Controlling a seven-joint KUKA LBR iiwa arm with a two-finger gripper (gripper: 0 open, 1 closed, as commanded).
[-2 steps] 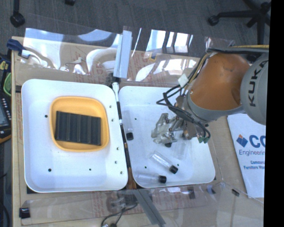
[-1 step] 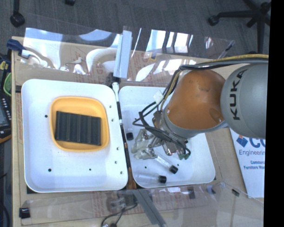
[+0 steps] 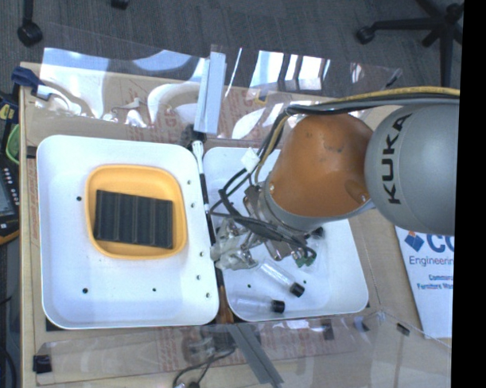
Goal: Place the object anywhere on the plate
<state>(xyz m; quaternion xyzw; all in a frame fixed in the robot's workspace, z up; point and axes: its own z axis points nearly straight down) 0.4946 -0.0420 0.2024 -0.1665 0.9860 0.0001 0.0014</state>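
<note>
A yellow plate (image 3: 137, 185) with rounded corners lies in the left white bin (image 3: 65, 286). A dark grey ribbed rectangular block (image 3: 135, 219) rests flat on the plate and covers most of its middle. My gripper (image 3: 239, 251) hangs low over the left part of the right bin (image 3: 347, 292), just right of the divide between the bins. The orange band and grey wrist above hide much of it. The block and the gripper are well apart.
Two clear tubes with black caps (image 3: 281, 279) (image 3: 259, 307) lie near the front of the right bin, with a small green piece (image 3: 304, 260) beside the gripper. Black cables loop around the wrist. A paper sheet (image 3: 427, 275) lies right of the bins.
</note>
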